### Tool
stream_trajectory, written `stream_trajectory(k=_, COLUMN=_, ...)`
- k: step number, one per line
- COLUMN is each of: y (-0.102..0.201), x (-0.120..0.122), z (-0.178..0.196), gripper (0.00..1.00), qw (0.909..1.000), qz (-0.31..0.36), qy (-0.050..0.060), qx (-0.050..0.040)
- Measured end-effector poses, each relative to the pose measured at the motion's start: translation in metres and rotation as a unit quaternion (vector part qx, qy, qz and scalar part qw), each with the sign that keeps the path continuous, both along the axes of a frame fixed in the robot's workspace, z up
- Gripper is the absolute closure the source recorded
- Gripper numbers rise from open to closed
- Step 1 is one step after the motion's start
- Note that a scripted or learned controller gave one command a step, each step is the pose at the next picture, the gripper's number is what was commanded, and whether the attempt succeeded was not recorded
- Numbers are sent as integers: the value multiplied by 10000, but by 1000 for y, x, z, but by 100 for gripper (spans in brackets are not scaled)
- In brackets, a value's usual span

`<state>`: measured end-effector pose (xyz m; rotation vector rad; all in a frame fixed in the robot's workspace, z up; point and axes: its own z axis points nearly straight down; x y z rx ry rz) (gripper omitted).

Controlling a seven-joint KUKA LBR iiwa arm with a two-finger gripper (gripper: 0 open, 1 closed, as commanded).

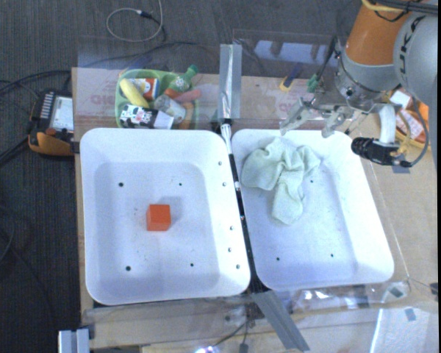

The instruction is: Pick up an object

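A small orange cube (159, 217) lies near the middle of the left white bin (103, 153). A crumpled pale green cloth (283, 171) rests in the upper part of the right white bin (353, 256). My gripper (313, 122) hangs over the far rim of the right bin, just behind and to the right of the cloth. Its two fingers (292, 118) stand spread apart and open, with nothing between them. The cube is far to the gripper's left, in the other bin.
A green basket (156, 98) of toy items stands behind the left bin. An upright metal divider (226, 87) rises between the bins at the back. An orange-and-black device (48, 123) and cables lie left of the bench.
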<state>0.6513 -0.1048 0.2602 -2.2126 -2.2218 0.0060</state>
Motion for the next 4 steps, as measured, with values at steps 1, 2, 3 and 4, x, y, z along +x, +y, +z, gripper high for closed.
stream_trajectory(k=1, y=-54, x=-21, z=-78, gripper=0, qw=9982, qz=-596, qy=6, qx=-11)
stream_trajectory(k=2, y=-75, x=11, z=-28, gripper=0, qw=9968, qz=-805, qy=-7, qx=-18)
stream_trajectory(k=3, y=-87, x=-24, z=-45, gripper=0, qw=9893, qz=-1459, qy=8, qx=-9)
stream_trajectory(k=4, y=-89, x=-32, z=5, gripper=0, qw=9935, qz=-1142, qy=-5, qx=-12)
